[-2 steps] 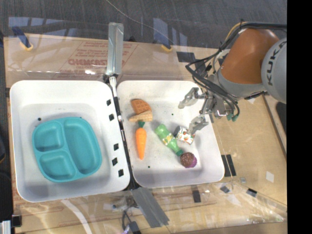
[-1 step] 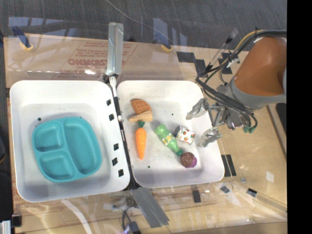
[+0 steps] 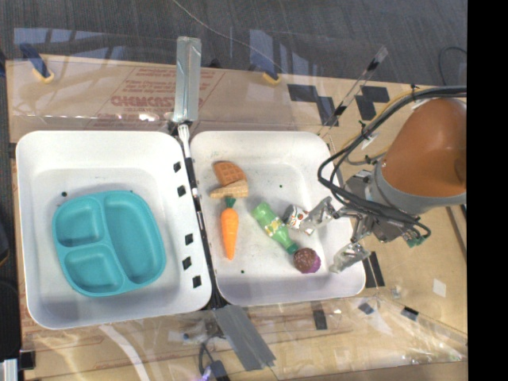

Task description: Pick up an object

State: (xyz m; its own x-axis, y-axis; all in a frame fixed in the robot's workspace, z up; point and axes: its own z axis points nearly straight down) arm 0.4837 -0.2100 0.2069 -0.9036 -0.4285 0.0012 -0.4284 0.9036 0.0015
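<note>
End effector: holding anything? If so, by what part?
Nothing held. The end effector is open in the right bin, with bare bin floor between its fingers. The purple item and the green bottle lie apart from them.

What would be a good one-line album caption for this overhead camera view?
Robot arm's gripper hovers with open jaws at the right bin beside a carrot, green bottle and purple ball; a teal tray fills the left bin.

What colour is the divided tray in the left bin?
The divided tray is turquoise, seen clearly in the camera view.
</note>
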